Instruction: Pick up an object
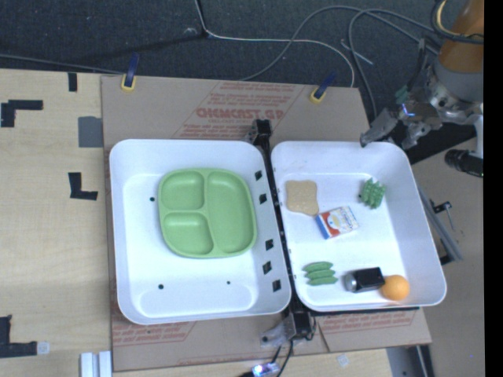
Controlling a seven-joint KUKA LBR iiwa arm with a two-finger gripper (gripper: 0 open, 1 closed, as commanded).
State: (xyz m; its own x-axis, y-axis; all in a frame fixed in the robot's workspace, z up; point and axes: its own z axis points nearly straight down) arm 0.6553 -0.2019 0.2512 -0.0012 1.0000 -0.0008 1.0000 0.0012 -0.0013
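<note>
The right bin [416,210] holds several small items: a tan slice of toast [301,196], a red, white and blue packet [338,221], a spiky green piece [372,193], green pea pods [319,272], a black block [364,279] and an orange ball [395,288] touching the block. My gripper [393,132] hangs over the bin's far right corner, above the rim and apart from every item. Its two dark fingers are spread open with nothing between them.
In the left bin [134,234] lies a green divided plate [208,212]. Black clips [269,234] join the two bins along the middle. Cables [314,30] trail across the dark floor behind the bench.
</note>
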